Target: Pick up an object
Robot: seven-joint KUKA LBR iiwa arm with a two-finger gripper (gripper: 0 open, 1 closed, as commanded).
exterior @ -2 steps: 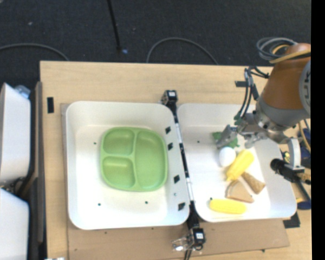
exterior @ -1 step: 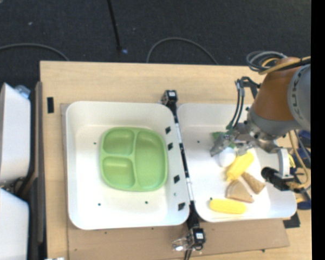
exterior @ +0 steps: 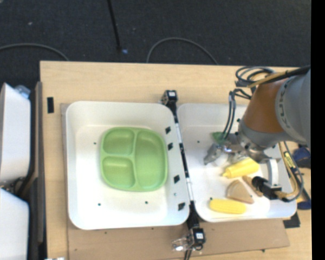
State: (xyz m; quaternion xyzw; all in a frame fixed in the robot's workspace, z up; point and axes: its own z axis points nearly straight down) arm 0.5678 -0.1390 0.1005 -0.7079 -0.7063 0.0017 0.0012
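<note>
Gripper (exterior: 215, 151) low in right bin (exterior: 203, 199), far-left part; fingers' state cannot be told (blurred). Yellow piece (exterior: 240, 169) just right of it; wedge (exterior: 239, 190) and second yellow piece (exterior: 227, 206) nearer. Green plate (exterior: 134, 158) in left bin (exterior: 81, 199).

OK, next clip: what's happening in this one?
The arm reaches from the right into the right bin, its gripper low over the floor beside a yellow object. A tan wedge-shaped piece and a second yellow item lie nearer the front. Nothing looks lifted yet. The left bin holds a green divided plate.
</note>
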